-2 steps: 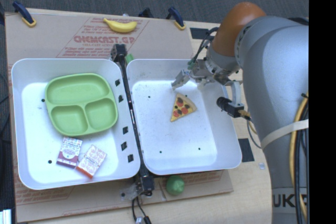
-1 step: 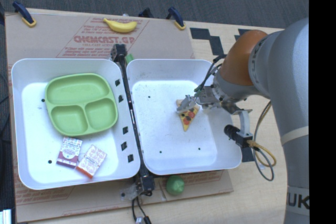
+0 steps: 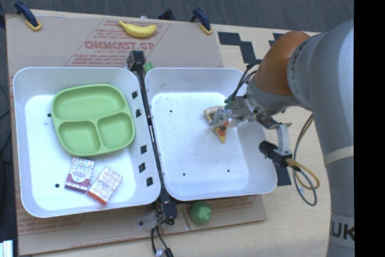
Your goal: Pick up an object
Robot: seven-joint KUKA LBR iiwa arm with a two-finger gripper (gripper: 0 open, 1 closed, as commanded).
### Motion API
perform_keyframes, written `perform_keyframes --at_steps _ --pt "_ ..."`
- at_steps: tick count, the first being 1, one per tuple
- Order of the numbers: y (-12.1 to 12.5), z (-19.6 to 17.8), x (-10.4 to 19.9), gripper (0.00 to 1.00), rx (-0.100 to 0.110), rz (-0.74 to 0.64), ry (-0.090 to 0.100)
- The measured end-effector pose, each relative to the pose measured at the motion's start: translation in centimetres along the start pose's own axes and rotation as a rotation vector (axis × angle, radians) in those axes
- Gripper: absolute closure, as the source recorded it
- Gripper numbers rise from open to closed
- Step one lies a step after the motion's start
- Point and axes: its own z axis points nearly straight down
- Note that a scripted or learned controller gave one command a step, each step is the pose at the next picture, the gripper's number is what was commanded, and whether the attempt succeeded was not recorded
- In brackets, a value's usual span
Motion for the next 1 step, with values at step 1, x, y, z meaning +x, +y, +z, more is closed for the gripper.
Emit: perform_keyframes --at_steps 1 --pt "-5.19 -9.40 4.83 1.00 -0.003 0.002 0.001"
